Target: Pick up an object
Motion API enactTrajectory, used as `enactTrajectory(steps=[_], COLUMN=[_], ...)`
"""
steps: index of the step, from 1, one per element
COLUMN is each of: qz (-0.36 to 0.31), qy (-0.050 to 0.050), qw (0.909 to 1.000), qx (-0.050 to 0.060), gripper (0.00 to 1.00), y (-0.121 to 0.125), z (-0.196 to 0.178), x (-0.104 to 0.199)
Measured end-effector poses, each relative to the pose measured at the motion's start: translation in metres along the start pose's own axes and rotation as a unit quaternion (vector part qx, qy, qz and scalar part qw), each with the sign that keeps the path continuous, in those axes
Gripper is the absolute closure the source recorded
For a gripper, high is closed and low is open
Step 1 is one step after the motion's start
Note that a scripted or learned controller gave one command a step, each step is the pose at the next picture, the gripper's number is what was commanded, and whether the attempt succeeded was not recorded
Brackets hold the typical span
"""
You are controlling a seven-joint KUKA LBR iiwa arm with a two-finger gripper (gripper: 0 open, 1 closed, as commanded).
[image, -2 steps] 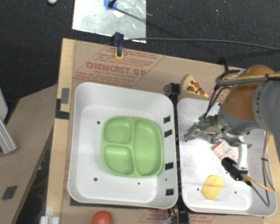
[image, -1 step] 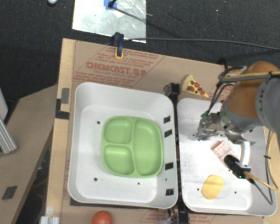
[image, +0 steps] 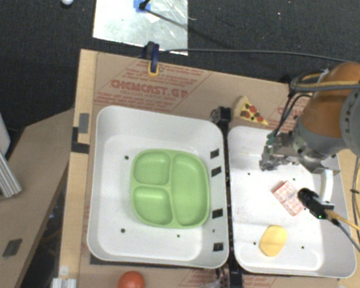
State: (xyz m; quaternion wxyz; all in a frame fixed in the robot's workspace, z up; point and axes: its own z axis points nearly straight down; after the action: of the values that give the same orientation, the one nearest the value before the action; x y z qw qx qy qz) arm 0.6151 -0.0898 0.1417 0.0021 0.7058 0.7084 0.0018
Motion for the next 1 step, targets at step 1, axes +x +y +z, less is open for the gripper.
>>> enactTrajectory(steps=[1], qz=[0.000], qy=[0.000], qw=[1.0000], qx=[0.000], gripper=[1.00], y=[0.0033], z=[-0.0438], x=[-0.0026])
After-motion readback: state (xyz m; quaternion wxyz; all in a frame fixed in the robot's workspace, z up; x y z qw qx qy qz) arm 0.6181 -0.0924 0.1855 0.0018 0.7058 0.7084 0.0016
